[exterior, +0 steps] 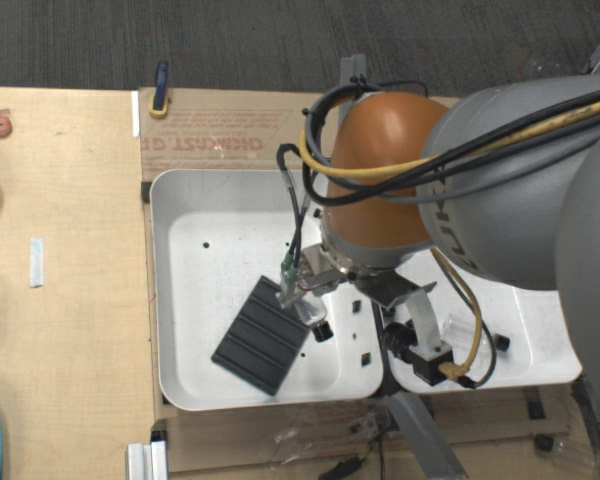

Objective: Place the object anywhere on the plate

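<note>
Gripper (pixel 305 303) hangs at the dark ridged block's (pixel 261 336) upper corner, its hold not clear to me; seemingly the picking step, needing a firm grasp next.

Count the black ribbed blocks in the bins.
1. The black ribbed block lies tilted on the floor of the left bin, near its front right corner. The arm covers much of the right bin, so more could be hidden.

Arm (pixel 500 178) reaches in from right; wrist bent down; hand (pixel 305 303) low.
</note>
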